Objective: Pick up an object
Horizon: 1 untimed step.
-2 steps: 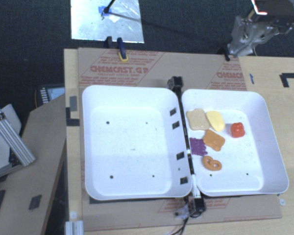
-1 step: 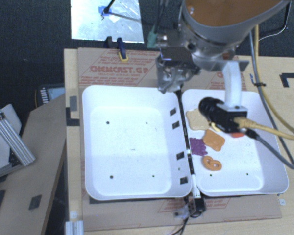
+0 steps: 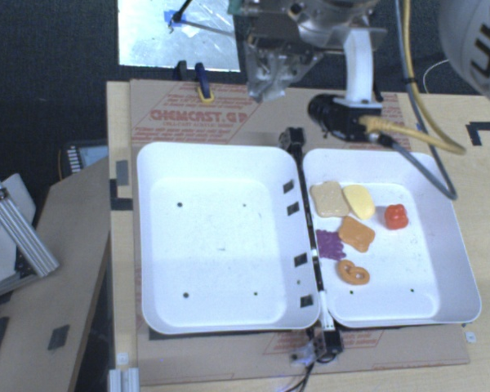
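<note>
The gripper hangs high over the back of the bench, above the cardboard sheet with red lettering that lies behind the two bins, and it carries nothing. It is blurred and seen from above, so I cannot tell how it stands. The left bin is well apart from the gripper, toward the front. All the items sit in the right bin, clustered in its rear left part near the divider between the bins. A tan bread slice lies nearest the back, and a pale yellow piece is touching it on the right. Just in front of those two is an orange-brown piece, with a small purple cluster beside it on the left, close to the divider. In front of them lies a little pretzel. A red pepper stands a bit apart on the right, level with the yellow piece. A yellow hose and a grey cable trail from a black fitting behind the right bin and cross its back right corner. Behind the cardboard a shiny metal plate rests on the dark floor, and a blue and yellow clamp grips the cardboard's back edge.
</note>
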Tool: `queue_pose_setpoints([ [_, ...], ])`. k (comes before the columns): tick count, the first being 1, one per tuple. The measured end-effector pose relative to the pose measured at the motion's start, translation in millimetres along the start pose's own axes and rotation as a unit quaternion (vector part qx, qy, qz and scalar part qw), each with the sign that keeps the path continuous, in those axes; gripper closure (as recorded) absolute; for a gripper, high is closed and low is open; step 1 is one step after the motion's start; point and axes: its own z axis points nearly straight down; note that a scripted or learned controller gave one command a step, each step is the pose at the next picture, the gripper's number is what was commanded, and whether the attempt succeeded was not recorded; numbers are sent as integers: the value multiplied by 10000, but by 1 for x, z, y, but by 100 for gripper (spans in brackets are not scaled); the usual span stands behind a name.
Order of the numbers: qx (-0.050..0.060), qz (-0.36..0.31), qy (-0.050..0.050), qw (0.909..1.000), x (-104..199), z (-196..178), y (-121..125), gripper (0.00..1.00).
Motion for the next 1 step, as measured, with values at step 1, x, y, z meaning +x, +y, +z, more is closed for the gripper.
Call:
queue_pose_setpoints([
  [1, -13, 4, 7, 10000, -1, -13, -2, 100],
])
